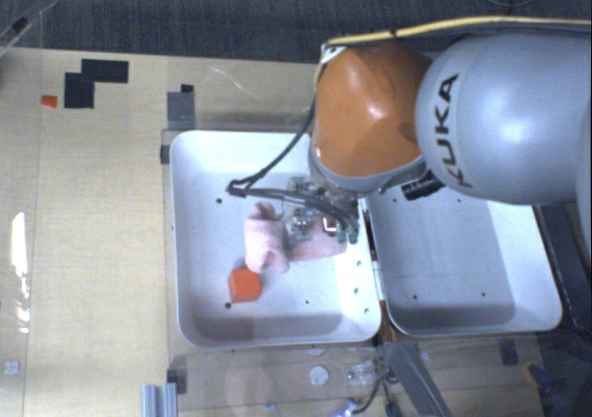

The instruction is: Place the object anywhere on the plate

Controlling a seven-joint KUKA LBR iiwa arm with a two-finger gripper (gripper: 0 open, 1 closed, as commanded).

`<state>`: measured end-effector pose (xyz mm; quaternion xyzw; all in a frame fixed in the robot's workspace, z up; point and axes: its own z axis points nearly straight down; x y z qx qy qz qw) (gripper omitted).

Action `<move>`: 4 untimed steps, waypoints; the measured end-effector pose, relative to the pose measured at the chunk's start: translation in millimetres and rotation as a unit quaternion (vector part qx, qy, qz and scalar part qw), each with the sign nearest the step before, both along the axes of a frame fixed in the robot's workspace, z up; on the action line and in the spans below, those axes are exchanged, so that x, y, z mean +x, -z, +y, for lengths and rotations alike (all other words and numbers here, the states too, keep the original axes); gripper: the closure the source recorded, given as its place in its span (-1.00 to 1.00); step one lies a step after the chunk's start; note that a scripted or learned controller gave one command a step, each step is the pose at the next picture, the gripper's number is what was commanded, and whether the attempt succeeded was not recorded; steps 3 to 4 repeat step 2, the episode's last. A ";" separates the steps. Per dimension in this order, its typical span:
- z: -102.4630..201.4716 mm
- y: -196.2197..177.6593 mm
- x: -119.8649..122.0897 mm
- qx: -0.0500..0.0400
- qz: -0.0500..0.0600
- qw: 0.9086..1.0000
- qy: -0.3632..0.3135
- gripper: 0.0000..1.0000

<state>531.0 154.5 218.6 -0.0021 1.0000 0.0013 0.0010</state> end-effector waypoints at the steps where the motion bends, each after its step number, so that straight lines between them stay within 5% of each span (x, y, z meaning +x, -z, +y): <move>1: 32.4 -3.1 -37.0 0.000 0.000 1.000 0.000 1.00; 2: 32.3 -3.2 -36.8 0.000 0.000 1.000 0.000 -1.00; 4: 32.3 -3.2 -36.8 0.000 0.000 1.000 0.000 -1.00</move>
